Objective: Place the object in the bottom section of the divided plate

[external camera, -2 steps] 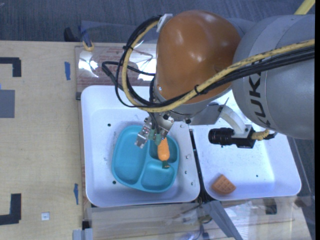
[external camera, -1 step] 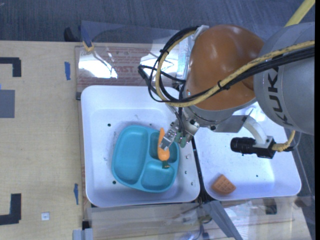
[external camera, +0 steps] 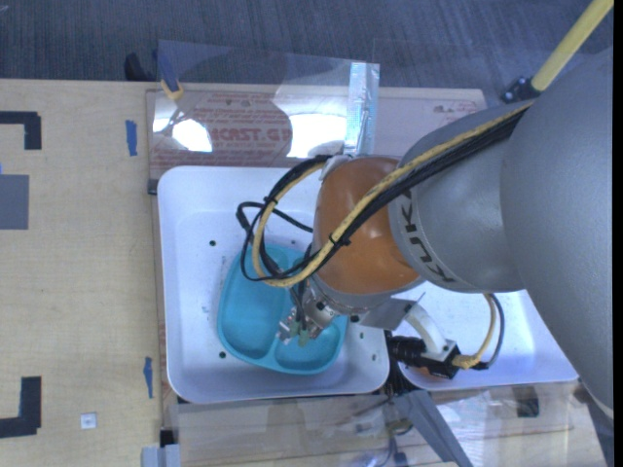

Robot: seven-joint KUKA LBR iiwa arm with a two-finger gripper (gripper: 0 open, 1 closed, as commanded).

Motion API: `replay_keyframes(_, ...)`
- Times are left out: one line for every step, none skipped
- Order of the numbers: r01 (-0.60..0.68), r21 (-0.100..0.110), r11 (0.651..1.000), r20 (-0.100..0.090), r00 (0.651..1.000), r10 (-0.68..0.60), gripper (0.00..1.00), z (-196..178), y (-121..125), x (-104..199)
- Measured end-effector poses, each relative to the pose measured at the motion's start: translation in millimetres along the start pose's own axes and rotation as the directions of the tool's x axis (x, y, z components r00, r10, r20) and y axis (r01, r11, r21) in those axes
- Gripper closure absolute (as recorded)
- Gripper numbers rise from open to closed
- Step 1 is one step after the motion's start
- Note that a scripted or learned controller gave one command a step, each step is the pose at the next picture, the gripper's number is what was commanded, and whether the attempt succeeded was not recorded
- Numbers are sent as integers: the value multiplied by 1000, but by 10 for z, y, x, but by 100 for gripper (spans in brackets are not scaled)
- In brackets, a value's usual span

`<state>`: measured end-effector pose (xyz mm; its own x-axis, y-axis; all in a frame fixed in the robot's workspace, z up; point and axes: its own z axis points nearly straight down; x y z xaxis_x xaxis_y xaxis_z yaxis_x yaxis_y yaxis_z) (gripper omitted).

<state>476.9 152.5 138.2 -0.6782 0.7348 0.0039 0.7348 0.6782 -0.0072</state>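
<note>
Left shallow white plastic bin (external camera: 185,261): bare floor along its left side and upper-left corner; open approach there from above.

Blue divided plastic plate (external camera: 248,324) sits in the lower middle of that bin, its bottom edge near the bin's lower wall; narrow strip of free floor between them.

Grey arm with orange band (external camera: 365,227) hangs over the plate's upper right part and the bin's right half, blocking access from the right. Gripper (external camera: 302,331) is low over the plate's lower right section.

Black and yellow cables (external camera: 268,227) loop out left of the wrist, over the bin's centre and the plate's upper edge.

Wooden table (external camera: 78,261) left of the bin is open.
</note>
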Motion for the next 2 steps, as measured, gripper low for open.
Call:
replay_keyframes(69,-10,998,8,998,-69,100,-481,-564,-659)
replay_keyframes(72,-9,997,6,997,-72,0,-473,-557,-643)
